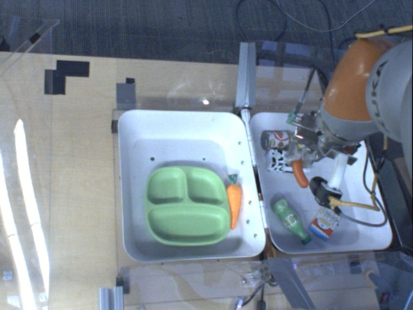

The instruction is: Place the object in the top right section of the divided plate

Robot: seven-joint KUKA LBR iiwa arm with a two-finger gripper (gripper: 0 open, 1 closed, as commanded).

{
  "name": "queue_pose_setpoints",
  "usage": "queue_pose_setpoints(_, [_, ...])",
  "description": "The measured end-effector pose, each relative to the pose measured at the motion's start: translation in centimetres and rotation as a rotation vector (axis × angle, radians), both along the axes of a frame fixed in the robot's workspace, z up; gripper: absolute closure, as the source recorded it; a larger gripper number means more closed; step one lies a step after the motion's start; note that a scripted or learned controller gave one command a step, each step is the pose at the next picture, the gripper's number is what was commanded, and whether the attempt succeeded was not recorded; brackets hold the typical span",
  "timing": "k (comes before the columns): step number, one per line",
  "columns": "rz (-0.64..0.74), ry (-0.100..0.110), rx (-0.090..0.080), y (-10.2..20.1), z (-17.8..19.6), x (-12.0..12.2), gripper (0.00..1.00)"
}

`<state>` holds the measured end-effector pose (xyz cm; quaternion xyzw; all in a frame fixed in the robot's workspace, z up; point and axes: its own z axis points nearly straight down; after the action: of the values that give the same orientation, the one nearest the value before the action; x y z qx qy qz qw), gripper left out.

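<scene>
1. My gripper [301, 159] hangs over the right bin [381, 237], near its back left part. I cannot tell whether it is spread or pressed together, or whether it is holding anything.
2. The thing I judge to be mine to move is a small orange-red sausage [300, 174]. It sits just below my gripper, tilted, beside a black-and-white carton [279, 162].
3. It looks like a toy: smooth, rounded, a short cylinder with blunt ends. I expect it to be light, fairly stiff and a little slippery, so it could roll or squirt out of a pinch.
4. The best hold is probably across its middle, squeezing its narrow width and not its ends.
5. Close neighbours: a red-and-white can [276, 139] behind the carton, a glossy green bottle [290, 219] lying on its side, and a small printed box [324, 225].
6. The plate [187, 206] is matte green, with rounded corners and raised dividers, and lies in the left bin [139, 147]. Its top right section [205, 186] is bare.
7. A carrot [233, 202] lies just beside the plate's right rim.
</scene>
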<state>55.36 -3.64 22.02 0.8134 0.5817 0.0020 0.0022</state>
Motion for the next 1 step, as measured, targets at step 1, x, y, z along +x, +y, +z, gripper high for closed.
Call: queue_pose_setpoints(1, [-0.065, 0.003, 0.002, 4.71, -3.56, 1.9, 1.0])
